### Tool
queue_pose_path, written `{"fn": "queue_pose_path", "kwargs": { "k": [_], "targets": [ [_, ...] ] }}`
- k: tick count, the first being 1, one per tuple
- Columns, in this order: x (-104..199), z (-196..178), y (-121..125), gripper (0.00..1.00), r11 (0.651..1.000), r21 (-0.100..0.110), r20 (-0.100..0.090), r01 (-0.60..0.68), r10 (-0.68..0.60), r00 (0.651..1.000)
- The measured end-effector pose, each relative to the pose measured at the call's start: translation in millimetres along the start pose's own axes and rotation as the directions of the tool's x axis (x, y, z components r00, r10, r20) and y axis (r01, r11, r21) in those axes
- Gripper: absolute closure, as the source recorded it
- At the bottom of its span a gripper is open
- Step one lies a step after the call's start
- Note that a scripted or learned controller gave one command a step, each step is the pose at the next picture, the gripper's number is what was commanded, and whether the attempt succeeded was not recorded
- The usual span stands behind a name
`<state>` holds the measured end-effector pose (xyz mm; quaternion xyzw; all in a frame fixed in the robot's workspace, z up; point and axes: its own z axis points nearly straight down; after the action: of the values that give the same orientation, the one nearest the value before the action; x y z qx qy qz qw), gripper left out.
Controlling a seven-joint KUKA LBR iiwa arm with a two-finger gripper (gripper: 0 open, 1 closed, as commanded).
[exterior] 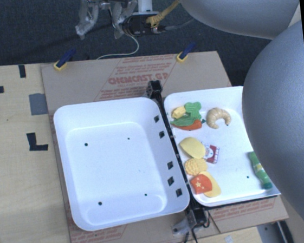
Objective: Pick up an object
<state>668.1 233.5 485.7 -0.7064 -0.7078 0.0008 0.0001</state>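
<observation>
cardboard sheet (pixel 131 80) | 2 clamps: yellow-blue (pixel 64 59), blue-yellow (pixel 186 51)

Both bins, the left bin (pixel 113 166) and the right bin (pixel 235 182), look like smooth, slightly glossy white plastic. They sit on matt brown cardboard (pixel 130 77) over a pale wood-look surface (pixel 16 177). The arm (pixel 281 103) has a smooth grey shell with a soft sheen.

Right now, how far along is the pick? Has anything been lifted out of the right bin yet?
Nothing looks picked yet. The croissant, the green marker and the yellow and red toy foods all lie in the right bin. The gripper sits high beyond the bins with nothing visibly held. Left: descend, grasp one item, lift it.
</observation>
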Motion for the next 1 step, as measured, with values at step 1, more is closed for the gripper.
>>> {"fn": "queue_pose_path", "kwargs": {
  "k": [1],
  "targets": [
    [0.9, -9.9, -0.1, 1.00, 1.000, 0.000, 0.001, 0.002, -0.002, 1.000]
  ]
}}
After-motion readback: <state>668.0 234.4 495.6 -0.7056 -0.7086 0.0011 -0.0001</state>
